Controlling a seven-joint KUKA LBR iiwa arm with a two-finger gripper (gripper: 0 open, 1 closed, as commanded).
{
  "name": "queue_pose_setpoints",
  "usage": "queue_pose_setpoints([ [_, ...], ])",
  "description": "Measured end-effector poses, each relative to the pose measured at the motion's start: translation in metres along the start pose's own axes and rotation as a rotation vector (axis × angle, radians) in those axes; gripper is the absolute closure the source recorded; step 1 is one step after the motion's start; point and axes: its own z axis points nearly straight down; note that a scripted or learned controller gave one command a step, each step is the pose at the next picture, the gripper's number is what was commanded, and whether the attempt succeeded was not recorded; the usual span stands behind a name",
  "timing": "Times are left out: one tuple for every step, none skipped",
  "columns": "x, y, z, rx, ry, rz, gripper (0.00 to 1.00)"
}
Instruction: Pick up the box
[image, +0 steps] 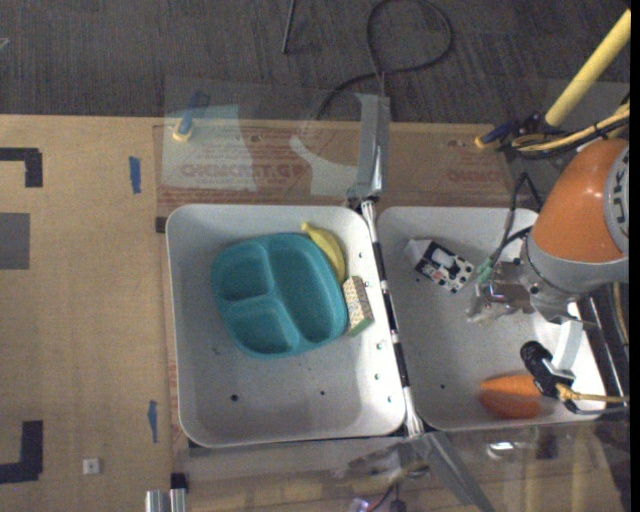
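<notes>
The box (443, 266), small with black and white print, lies tilted in the upper left part of the right bin (440, 385). My gripper (493, 303) hangs over the same bin, a short way to the right of the box and a little nearer the front. A gap of bare bin floor separates it from the box, and nothing shows between its fingers. The grey arm with its orange band comes in from the right edge.
An orange, rounded object (510, 397) lies at the front right of the right bin. The left bin (290, 410) holds a teal divided plate (280, 295), a yellow banana (328, 247) and a yellow-green sponge (357, 303) against the dividing wall.
</notes>
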Motion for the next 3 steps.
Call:
queue_pose_setpoints([
  [-0.072, -0.045, -0.069, -0.003, -0.002, 0.21, 1.0],
  [-0.086, -0.043, -0.118, -0.002, -0.001, 0.533, 1.0],
  [-0.066, -0.018, 0.033, 0.0, 0.0, 0.317, 1.0],
])
